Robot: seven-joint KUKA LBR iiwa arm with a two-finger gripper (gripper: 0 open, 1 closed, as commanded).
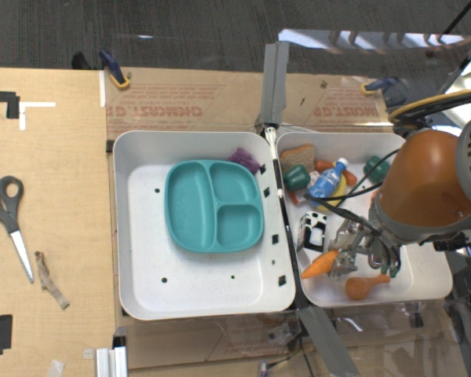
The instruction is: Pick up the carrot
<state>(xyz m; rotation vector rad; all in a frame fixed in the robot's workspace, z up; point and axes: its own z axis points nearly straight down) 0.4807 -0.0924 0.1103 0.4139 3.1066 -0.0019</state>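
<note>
Here, two white bins sit side by side on the bench: the left bin (133, 234) holds one teal divided plate (215, 206) with three compartments, and one small purple object (246, 159) lies just beyond the plate's far corner, against the bin wall. The right bin (424, 285) is crowded, and the single arm (425, 183), grey with its orange band, reaches in from the right and covers much of that bin's right half. On the wooden surface to the left lie one pair of scissors (9, 218) and one short scrap of strap (52, 281). Inside the right bin I count one blue bottle (326, 181), one brown piece like bread (298, 154), one black and white block (314, 230), one orange rounded object (363, 286) near the front wall, and one carrot (320, 264). The carrot lies tilted at the front left of the right bin, its point toward the divider between the bins. The gripper (347, 259) is down just beside the carrot's thicker end, apparently touching it, but wires and metal parts blur together there, so I cannot tell how the gripper is set or whether it grips the carrot. Several small green and orange pieces near the bottle are too jumbled to name.
</note>
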